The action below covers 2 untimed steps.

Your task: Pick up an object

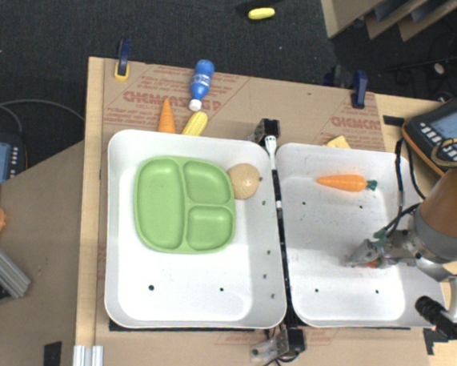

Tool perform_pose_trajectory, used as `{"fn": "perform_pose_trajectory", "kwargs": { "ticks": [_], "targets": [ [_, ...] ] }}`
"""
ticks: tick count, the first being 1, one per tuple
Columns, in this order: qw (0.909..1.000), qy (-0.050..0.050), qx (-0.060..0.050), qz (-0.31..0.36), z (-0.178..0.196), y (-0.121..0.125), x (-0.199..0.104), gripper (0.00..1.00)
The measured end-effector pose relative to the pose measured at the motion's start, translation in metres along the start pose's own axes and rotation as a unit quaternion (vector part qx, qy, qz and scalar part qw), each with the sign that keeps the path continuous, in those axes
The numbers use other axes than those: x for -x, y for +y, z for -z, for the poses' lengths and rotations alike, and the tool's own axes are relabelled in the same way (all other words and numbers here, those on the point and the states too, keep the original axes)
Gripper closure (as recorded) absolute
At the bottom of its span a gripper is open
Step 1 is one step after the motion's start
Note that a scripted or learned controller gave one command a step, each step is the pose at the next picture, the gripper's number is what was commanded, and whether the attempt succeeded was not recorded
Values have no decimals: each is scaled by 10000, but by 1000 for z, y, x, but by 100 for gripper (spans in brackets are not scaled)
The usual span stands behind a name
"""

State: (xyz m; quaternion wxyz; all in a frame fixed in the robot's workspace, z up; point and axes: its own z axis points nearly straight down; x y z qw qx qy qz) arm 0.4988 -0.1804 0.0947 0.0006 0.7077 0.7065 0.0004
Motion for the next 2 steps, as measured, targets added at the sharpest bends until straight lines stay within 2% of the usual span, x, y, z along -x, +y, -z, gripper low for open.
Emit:
{"fn": "perform_pose_trajectory", "kwargs": {
  "ticks": [1, 2],
  "targets": [
    [10000, 11, 12, 50, -11, 44, -74, 100],
    [10000, 13, 56, 53, 97, 55, -141, 100]
  ]
}}
